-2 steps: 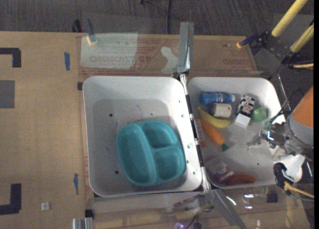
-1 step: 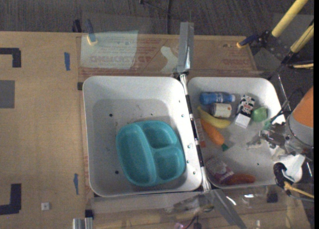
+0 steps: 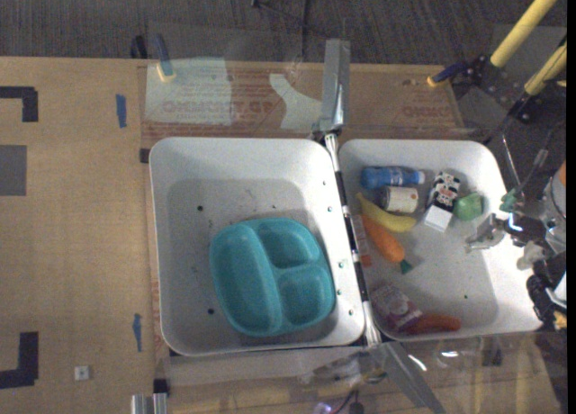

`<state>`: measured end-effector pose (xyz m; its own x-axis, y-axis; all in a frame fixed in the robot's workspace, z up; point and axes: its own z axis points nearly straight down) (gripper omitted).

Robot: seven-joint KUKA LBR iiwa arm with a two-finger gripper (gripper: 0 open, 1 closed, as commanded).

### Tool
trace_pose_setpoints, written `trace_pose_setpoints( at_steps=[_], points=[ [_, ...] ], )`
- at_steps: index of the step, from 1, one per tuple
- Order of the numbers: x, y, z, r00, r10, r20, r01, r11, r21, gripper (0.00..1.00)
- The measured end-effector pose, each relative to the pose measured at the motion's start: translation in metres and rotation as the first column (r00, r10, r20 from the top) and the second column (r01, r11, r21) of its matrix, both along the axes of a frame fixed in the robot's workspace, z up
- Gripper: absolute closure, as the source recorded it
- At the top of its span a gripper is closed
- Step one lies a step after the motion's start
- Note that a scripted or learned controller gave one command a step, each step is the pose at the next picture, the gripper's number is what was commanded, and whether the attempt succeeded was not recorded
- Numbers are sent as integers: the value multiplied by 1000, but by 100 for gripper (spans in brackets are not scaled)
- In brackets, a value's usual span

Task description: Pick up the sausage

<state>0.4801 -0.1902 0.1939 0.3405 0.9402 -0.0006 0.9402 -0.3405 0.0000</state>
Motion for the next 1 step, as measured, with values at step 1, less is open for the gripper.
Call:
trace_pose_setpoints(
  at_steps=[1],
  points=[
    [-1,-21,-82,962,272,-1,-272,962,3,0]
  ],
)
